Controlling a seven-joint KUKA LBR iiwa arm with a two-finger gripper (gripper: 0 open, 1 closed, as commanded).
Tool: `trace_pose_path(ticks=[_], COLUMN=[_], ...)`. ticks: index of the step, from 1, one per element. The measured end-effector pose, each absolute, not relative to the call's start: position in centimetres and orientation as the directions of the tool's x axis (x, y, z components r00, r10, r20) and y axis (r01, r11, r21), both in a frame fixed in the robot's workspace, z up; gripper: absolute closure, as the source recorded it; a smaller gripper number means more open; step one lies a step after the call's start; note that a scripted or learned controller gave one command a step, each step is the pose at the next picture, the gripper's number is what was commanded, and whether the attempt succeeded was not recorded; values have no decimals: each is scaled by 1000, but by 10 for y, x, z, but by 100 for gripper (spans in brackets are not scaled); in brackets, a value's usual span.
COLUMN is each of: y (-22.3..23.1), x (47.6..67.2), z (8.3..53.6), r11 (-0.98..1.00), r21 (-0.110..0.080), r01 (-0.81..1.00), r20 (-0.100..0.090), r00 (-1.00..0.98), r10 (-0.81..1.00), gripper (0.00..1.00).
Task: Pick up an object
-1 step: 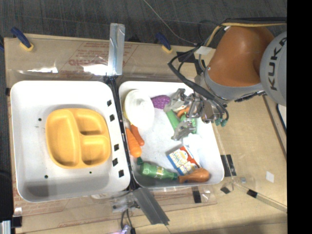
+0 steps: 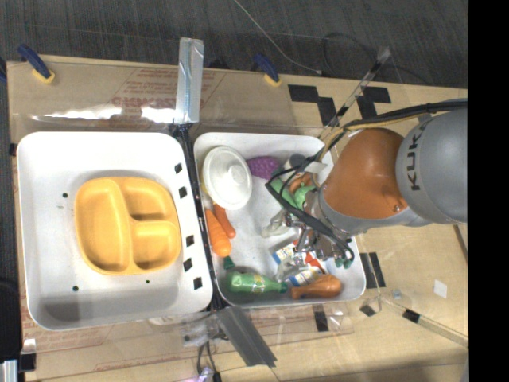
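Note:
The right bin (image 2: pixel 238 146) holds several small items: a white bowl (image 2: pixel 227 177), a purple piece (image 2: pixel 263 166), an orange carrot-like toy (image 2: pixel 220 229), a green bottle (image 2: pixel 253 282) and an orange-brown piece (image 2: pixel 318 287) along the near wall. My gripper (image 2: pixel 301 241) is low inside this bin, over a cluster of small colourful items (image 2: pixel 296 266) near its right side. The arm's orange band (image 2: pixel 362 183) and cables cover the wrist.
The left bin (image 2: pixel 40 213) holds a yellow divided tray (image 2: pixel 127 224). A raised divider (image 2: pixel 199 237) separates the two bins. Cardboard, tape and blue clamps (image 2: pixel 268 68) lie along the far edge.

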State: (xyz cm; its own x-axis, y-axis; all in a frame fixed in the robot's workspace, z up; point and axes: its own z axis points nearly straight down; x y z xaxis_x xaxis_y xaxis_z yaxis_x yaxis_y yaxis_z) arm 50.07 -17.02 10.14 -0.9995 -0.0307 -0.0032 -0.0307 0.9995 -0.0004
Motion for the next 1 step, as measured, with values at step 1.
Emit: trace_pose_path(ticks=[1], y=[-196], x=[506], z=[93], r11=[994], r21=[-1], r01=[-105], r20=[-4], r00=[-994], r10=[-105], gripper=[0])
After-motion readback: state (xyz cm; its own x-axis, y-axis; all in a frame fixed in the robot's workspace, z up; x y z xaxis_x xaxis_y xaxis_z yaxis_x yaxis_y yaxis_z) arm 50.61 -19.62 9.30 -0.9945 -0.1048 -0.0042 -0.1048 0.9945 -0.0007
